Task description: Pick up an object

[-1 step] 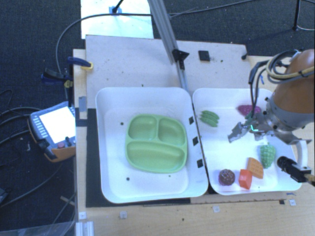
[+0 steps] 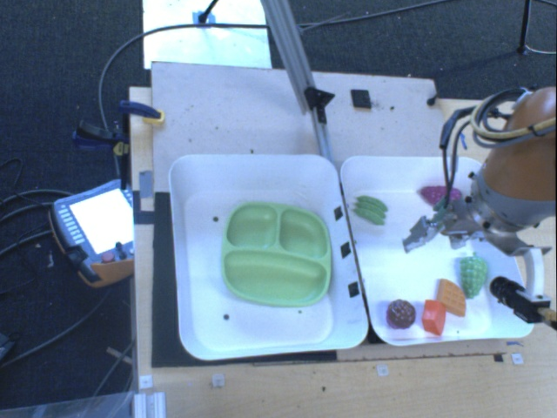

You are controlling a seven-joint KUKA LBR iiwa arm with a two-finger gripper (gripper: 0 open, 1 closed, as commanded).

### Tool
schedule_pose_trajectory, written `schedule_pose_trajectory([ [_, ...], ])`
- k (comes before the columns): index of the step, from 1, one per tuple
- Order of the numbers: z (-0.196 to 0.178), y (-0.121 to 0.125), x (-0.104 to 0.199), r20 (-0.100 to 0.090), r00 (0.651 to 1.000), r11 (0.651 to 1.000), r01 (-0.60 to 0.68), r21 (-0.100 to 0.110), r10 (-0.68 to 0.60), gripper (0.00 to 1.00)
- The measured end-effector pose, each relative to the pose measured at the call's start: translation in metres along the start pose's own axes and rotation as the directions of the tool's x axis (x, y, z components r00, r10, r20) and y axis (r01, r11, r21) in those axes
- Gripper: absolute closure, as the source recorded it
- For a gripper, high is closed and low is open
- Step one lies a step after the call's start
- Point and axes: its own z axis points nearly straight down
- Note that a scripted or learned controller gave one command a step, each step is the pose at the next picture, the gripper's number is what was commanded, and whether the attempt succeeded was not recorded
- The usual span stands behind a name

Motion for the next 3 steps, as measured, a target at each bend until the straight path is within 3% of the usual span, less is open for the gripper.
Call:
schedule_pose_trajectory([
  [2,0.116,-0.007,0.006,-0.001,1.000,1.000,-0.003,0.006,0.003,0.00],
  [3,0.124,-0.005,0.006,0.000,1.000,1.000,-0.003,-0.001,0.003,0.00],
])
